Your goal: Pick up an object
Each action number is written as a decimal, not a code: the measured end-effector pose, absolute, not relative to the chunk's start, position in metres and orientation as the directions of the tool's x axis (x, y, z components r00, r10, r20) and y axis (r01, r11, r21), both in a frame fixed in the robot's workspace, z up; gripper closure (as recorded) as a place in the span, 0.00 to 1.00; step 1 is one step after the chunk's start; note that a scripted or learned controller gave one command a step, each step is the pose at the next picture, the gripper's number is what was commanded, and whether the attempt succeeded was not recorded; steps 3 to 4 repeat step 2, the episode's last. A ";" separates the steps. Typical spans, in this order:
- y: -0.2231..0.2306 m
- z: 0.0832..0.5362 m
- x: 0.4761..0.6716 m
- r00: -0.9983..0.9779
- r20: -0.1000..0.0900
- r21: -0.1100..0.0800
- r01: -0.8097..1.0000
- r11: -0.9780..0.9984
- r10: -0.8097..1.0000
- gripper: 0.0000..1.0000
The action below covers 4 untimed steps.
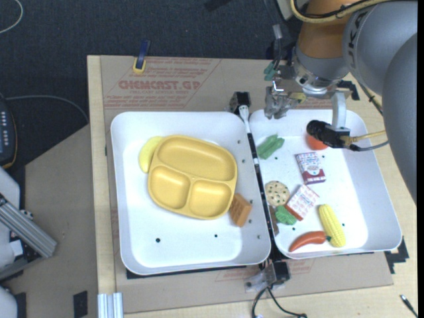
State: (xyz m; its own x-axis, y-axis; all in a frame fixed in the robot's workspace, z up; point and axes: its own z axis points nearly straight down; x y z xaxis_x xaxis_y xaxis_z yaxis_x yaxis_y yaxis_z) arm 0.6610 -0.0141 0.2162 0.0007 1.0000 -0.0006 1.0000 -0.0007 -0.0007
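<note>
My gripper [277,110] hangs over the back left corner of the right bin [371,171], open with nothing between its fingers. Just in front of it lies a green pea pod [270,146]. To its right sits an orange-red object [315,142], partly hidden by the robot's wrist gear. Further forward lie a red and white packet [310,166], a round cookie [276,191], a small white carton [302,201], a green piece [285,215], a yellow corn cob [331,224] and a red sausage [308,241].
The left bin [132,230] holds a yellow divided tray [192,176], a yellow piece [149,152] tucked under its left edge and a brown slice [240,211] at its right front. The ridge where the two bins meet [255,171] runs under the gripper.
</note>
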 end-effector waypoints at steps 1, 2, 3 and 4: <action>-0.015 0.216 0.661 0.000 -0.001 0.000 1.000 0.000 1.000 1.00; -0.018 0.235 0.660 0.000 -0.001 0.004 1.000 0.000 1.000 1.00; -0.018 0.235 0.660 0.000 -0.001 0.004 1.000 0.000 1.000 1.00; -0.018 0.235 0.660 0.000 -0.001 0.004 1.000 0.000 1.000 1.00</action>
